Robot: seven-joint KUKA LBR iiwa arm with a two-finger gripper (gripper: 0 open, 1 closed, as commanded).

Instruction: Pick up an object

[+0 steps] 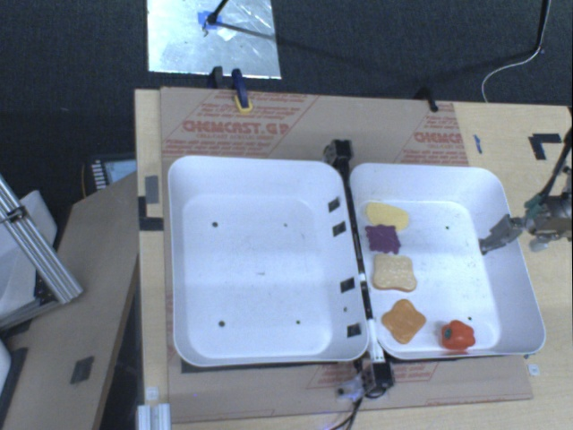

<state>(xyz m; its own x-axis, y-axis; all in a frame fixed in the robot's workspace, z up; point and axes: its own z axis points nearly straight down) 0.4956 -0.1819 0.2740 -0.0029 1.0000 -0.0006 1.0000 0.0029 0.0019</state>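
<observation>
The right bin (pixel 466 195) holds several toy foods along its left side. From back to front they are a yellow piece (pixel 387 214), a purple piece (pixel 383 237), a tan bread-like slice (pixel 394 273) and an orange piece (pixel 403 320). A red pepper (pixel 457 334) lies near the front wall. My gripper (pixel 492 238) reaches in over the bin's right rim, well right of the foods and touching none of them. Nothing is seen in its grasp.
The left bin (pixel 260 258) lies beside the right one, joined along a black hinge strip (pixel 358 267). Both rest on a cardboard sheet (pixel 295 119). A shiny foil square (pixel 213 25) lies on the dark floor behind, and an aluminium frame (pixel 36 249) stands at the left.
</observation>
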